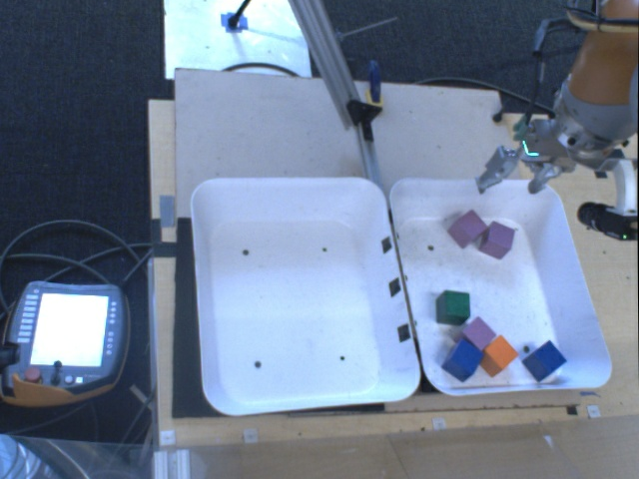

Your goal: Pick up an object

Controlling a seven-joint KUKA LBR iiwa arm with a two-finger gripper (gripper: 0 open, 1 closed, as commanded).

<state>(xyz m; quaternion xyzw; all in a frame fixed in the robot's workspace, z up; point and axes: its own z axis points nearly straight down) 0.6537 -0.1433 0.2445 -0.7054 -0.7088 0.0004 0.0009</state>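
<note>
Your claw [518,173] hung over the far rim of the right bin [574,257], its 2 fingers spread apart and gripping nothing. Just below and to the left of it, 2 purple cubes [466,228] lay touching each other on the bin floor. Farther below it, well apart, a green cube [453,306] sat alone. Beyond that, at the near wall, a small purple cube [479,331], an orange cube [498,354] and a blue cube [462,359] clustered together, with a second blue cube [543,360] just beside them. The left bin [215,267] lay well to the claw's left. A tablet pendant [62,342] rested far off to that side.
</note>
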